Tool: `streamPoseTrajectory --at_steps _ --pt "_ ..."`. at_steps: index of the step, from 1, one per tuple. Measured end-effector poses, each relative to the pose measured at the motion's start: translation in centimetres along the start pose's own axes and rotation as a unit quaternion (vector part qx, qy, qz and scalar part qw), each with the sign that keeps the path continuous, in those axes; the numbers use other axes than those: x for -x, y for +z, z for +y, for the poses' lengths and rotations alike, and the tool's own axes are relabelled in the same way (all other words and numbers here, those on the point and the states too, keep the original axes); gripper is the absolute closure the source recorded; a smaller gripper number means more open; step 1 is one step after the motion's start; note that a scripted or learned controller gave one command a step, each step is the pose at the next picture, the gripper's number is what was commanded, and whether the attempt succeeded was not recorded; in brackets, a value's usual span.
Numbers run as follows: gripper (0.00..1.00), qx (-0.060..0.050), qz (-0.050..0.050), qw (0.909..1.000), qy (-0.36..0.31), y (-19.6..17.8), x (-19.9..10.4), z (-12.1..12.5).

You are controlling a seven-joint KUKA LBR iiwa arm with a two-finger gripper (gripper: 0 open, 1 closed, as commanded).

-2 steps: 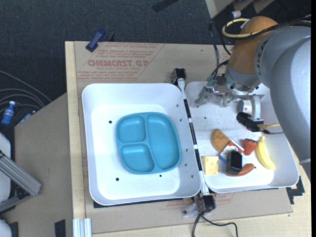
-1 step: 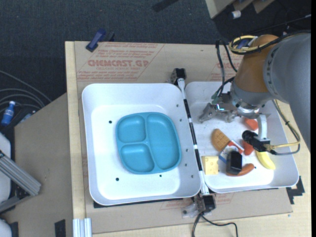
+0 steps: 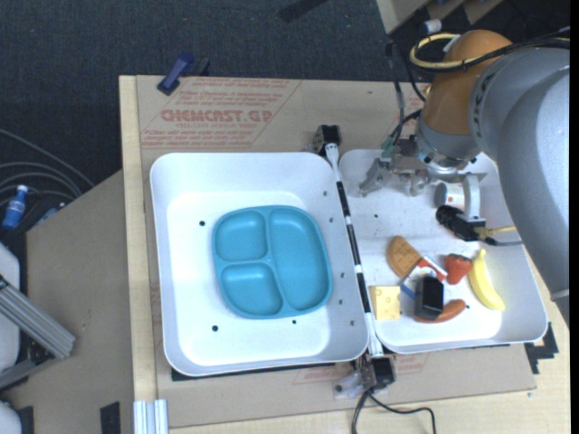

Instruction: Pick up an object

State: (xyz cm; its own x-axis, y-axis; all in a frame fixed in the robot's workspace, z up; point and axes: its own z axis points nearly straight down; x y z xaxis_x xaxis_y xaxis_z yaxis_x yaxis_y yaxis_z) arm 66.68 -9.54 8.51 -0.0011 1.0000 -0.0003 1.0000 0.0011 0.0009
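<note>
Near edge, lower right of frame: right bin [image 3: 520, 325] holds the pickable items, all clustered in its lower half: one yellow cheese-like square [image 3: 386, 302] at the lower left next to the divider, one black block [image 3: 429, 297] just right of it, one brown sausage-shaped piece [image 3: 451, 310] touching the block's lower right, one yellow banana [image 3: 485, 281] toward the right wall, one red pepper-like piece [image 3: 458, 268] touching the banana's left side, one tan bread-like oval [image 3: 403, 255] above the cheese square. Left bin [image 3: 172, 242], centre frame, holds one blue three-compartment plate [image 3: 271, 260] and that's it there. So two bins, six small items, one plate. Farther back, upper right: gripper [image 3: 403, 175] sits over the right bin's top left corner, well apart from the items; fingers — can't tell if open or closed, wrist hardware blocks the read. Orange band and grey arm [image 3: 525, 107] cover the bin's upper right. Beyond the bins, one blue clip-like thing [image 3: 175, 73] at the bench's upper left edge.
</note>
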Motion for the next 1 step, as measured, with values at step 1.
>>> streamPoseTrajectory --at_steps 1 --pt "0.0 0.0 0.0 1.0 0.0 0.01 -0.02 -0.01"
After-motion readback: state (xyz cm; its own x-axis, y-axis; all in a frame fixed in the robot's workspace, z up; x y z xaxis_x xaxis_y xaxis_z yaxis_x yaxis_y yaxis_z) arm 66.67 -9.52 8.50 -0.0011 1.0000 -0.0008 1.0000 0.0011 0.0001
